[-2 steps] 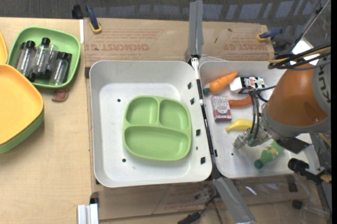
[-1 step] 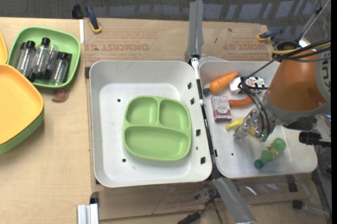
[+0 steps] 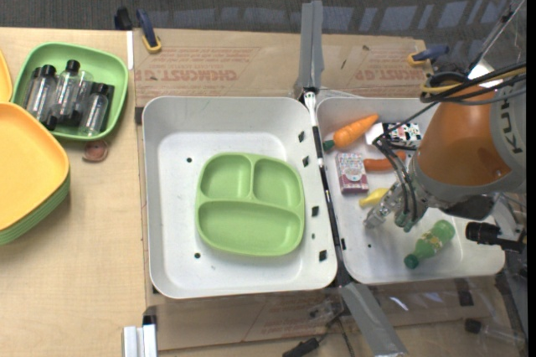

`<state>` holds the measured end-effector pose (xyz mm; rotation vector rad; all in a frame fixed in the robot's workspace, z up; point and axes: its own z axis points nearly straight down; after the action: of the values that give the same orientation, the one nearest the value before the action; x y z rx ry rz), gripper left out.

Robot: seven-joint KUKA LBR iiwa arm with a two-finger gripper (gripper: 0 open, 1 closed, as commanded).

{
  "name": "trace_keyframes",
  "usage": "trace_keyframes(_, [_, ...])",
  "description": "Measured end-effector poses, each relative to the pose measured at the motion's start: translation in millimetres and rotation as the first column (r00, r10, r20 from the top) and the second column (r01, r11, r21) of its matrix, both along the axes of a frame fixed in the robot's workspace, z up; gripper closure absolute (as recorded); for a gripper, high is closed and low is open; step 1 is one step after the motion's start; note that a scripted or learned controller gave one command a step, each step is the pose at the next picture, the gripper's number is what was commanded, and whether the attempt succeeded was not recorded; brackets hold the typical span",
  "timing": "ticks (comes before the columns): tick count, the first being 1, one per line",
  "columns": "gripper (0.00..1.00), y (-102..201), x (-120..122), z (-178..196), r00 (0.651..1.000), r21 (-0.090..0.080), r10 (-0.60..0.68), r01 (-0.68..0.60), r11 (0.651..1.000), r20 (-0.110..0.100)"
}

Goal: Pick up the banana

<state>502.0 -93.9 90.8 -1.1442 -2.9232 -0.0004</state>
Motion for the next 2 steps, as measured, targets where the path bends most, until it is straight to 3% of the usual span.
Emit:
trace_keyframes(1, [0.00,0,0,0,1.000,0.000,-0.001,0.001,1.000,0.000])
trace_keyframes(2, [0.00,-13,57,0,0.972,-0.002,-0.234,0.234,0.972,0.002])
